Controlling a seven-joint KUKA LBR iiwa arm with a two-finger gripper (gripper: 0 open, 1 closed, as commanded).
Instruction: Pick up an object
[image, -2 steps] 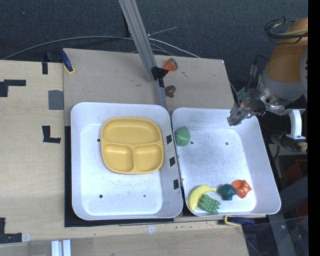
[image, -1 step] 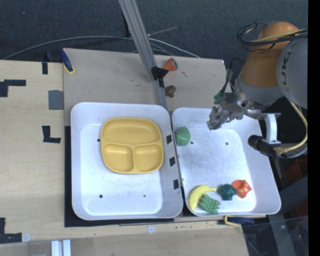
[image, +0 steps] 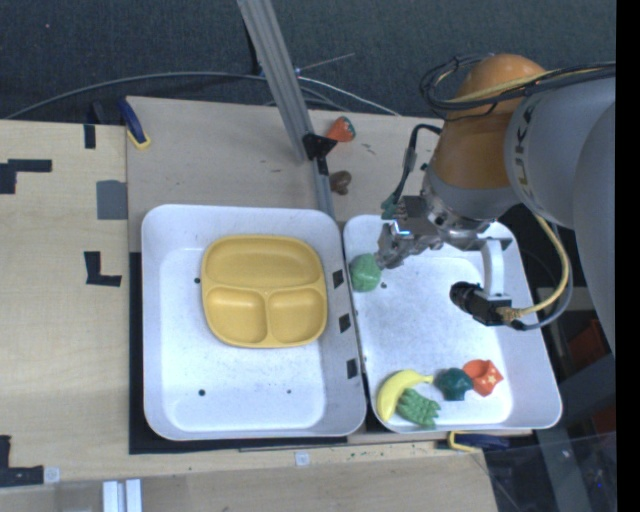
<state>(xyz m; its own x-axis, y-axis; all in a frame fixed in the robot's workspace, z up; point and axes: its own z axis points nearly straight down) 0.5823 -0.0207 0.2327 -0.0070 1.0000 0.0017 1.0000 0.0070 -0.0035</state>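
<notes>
Bench: 2 shallow white bins side by side, the left bin (image: 160, 330) and the right bin (image: 530, 400) meeting at a shared middle wall.
Left bin: holds a yellow divided plate (image: 265, 290), lying flat toward its far edge, well apart from the arm and probably too broad to grasp easily.
Right bin, near edge: a banana (image: 396, 385), a light green toy (image: 420, 408), a dark teal toy (image: 453, 382) and a red toy (image: 484, 376), clustered along the near edge, so a clean grasp there looks harder.
Green ball: the green ball (image: 364, 272) sits alone at the right bin's left edge, near its far corner, against the middle wall.
Gripper: the gripper (image: 392, 246) hangs just beside the ball, toward the far right of it; I cannot tell how far its jaws are open, and nothing visibly sits between them.
Likely target: the ball, judged from closeness and its free standing.
Risk: the wall may crowd 1 finger.
</notes>
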